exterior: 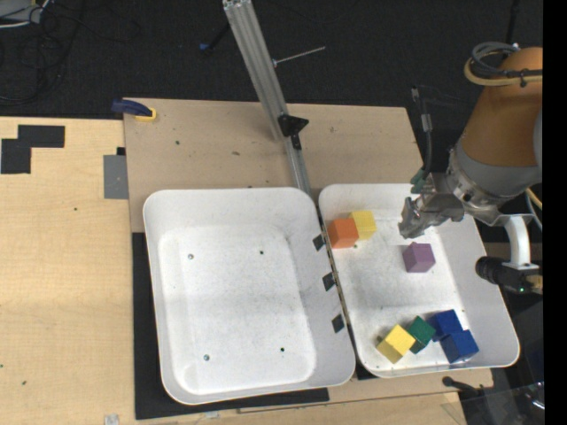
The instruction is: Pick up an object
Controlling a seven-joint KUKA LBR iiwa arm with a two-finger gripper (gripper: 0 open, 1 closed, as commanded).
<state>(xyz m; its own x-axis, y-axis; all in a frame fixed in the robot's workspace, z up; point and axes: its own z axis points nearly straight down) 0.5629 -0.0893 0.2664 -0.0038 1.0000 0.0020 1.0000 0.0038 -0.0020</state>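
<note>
The right bin (483, 277) holds several small blocks. An orange block (343, 233) and a yellow block (363, 223) sit side by side near its left wall. A purple block (418, 258) lies in the middle. Near the front edge cluster a yellow block (396, 343), a green block (422, 333) and two blue blocks (453, 334). My gripper (410, 226) hangs over the right bin, just above and left of the purple block, with nothing visibly between its fingers.
The left bin (177, 215) lies beside the right one, with black clips along the shared edge. A slanted aluminium rail (262, 69) rises behind the bins. A black part (505, 274) juts in at the right bin's right rim.
</note>
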